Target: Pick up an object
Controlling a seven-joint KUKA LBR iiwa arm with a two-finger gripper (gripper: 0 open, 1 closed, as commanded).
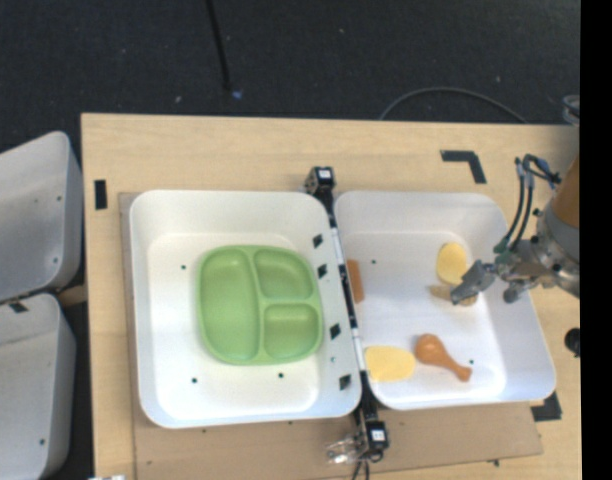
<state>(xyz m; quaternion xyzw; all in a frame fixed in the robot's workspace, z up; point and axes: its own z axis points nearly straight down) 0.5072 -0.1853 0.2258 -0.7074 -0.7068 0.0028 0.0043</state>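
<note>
**Reporter:** From the front of the bench, what lies closest?

**Bystander:** Along the near wall of the right bin (486, 393), a pale yellow piece (389, 364) sits beside an orange drumstick-shaped toy (442, 356), its round end toward the divider and its handle slanting toward the arm's side. In the left bin (146, 268) rests a green divided plate (258, 303).

**Reporter:** And the arm?

**Bystander:** Farther back, the gripper (491, 279) hangs low over the right bin, reaching in from the right. One dark finger (469, 283) is plain; whether the pair stands apart or together, I cannot tell. Nothing is visibly held.

**Reporter:** Its likeliest target?

**Bystander:** The yellow round piece (451, 262), I'd judge. It lies touching or just beside the fingertip, slightly toward the far wall and the divider. A thin orange strip (354, 280) lies against the divider, lengthwise along it, well apart from the claw.
</note>
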